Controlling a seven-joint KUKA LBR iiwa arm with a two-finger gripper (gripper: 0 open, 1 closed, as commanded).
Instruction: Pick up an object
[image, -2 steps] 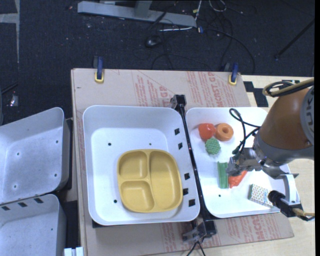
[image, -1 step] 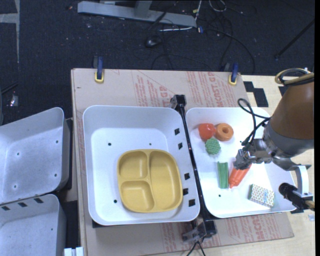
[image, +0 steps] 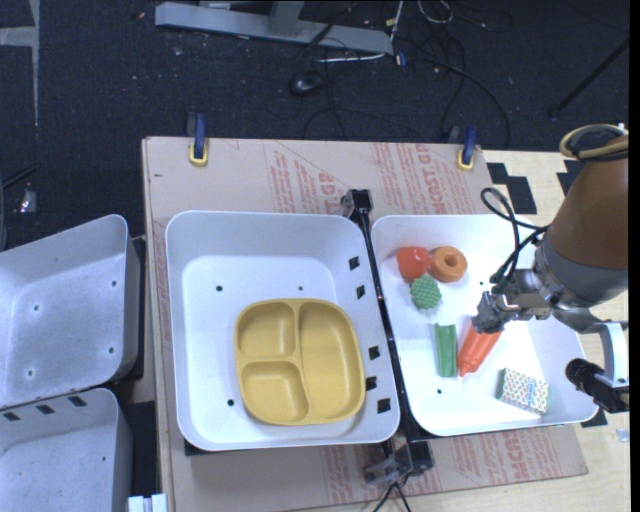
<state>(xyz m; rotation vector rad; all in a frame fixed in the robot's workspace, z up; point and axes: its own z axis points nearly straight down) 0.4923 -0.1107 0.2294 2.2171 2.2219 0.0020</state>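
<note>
Hovered low over the right bin (image: 560, 405) with the gripper (image: 490, 318) poised at the top end of the toy carrot (image: 476, 350) — lying just beside the green stick (image: 445, 349) — though whether the jaws stood open or closed could not be told.

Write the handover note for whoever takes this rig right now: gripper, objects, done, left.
Gripper: low in the right bin, at the top end of the orange carrot; jaws' state unclear, no hold confirmed.
Right bin: red piece, orange ring, green ball, green stick beside the carrot, patterned block.
Left bin: yellow divided plate.
Done: approach to the carrot.
Left: grasp and lift.
</note>
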